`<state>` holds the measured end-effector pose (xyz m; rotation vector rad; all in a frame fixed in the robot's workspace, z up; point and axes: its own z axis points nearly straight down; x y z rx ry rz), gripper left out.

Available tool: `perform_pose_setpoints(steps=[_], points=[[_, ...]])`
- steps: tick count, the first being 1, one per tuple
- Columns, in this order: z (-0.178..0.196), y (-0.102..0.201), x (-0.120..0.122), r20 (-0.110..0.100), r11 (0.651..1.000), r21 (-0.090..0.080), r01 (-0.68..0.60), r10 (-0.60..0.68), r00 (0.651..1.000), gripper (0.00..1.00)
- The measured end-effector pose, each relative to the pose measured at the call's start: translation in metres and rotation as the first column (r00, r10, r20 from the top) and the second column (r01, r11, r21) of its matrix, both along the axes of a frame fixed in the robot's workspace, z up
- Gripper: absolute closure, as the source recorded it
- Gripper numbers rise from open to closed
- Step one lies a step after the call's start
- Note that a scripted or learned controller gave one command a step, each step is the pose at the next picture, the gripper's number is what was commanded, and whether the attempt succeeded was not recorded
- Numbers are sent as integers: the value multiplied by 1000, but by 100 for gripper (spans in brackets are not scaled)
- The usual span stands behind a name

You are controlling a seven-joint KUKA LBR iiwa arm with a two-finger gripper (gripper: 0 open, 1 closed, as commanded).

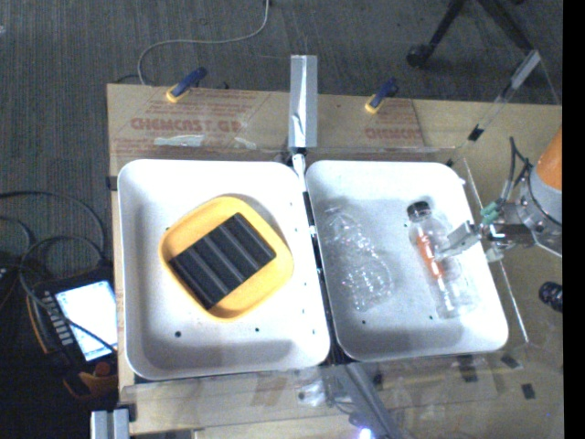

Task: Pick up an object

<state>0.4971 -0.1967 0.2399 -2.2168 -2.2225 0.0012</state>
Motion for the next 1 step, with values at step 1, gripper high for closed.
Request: perform_pose_setpoints(steps=[1], points=[[-50, -24, 46, 1, 996, -3, -86, 86, 996, 0]])
